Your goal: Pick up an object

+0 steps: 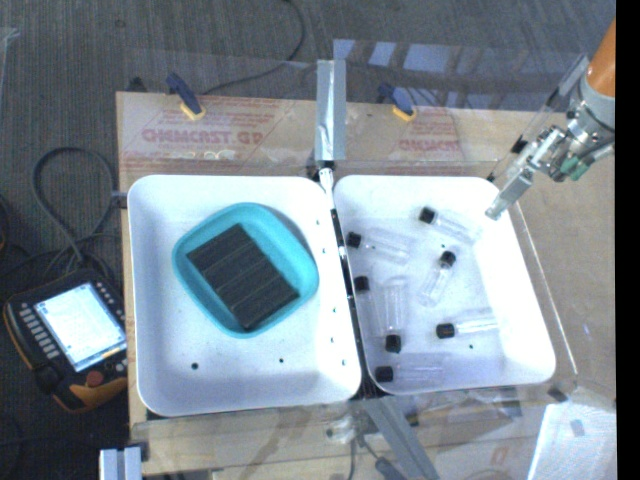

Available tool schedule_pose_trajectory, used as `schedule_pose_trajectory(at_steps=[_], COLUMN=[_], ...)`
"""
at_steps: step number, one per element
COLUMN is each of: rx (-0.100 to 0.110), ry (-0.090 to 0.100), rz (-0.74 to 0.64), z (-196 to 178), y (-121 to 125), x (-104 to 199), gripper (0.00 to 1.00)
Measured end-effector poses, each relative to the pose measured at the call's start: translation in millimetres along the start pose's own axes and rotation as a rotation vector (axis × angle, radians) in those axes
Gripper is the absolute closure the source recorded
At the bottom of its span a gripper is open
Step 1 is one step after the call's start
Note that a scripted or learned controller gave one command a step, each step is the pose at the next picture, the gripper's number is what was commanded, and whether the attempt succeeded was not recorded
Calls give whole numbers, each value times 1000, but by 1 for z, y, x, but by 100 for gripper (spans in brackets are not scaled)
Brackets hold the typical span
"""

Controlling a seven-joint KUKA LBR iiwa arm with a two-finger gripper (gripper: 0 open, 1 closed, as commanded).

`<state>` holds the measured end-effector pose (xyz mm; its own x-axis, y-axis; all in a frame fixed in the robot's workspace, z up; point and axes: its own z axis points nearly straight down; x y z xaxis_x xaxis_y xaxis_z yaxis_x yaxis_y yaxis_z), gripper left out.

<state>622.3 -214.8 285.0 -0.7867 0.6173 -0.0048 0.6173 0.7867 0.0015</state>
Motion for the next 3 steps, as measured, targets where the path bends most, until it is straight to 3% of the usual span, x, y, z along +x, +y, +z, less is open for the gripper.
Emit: schedule_pose_trajectory(at_steps=[1,2,3], rx=[1,-1,-2], ry=[4,0,1], rz=[-48,-211,-509], z=[179,66,30], y=[57,37,9], x=[10,-9,-25], gripper=[0,0,0])
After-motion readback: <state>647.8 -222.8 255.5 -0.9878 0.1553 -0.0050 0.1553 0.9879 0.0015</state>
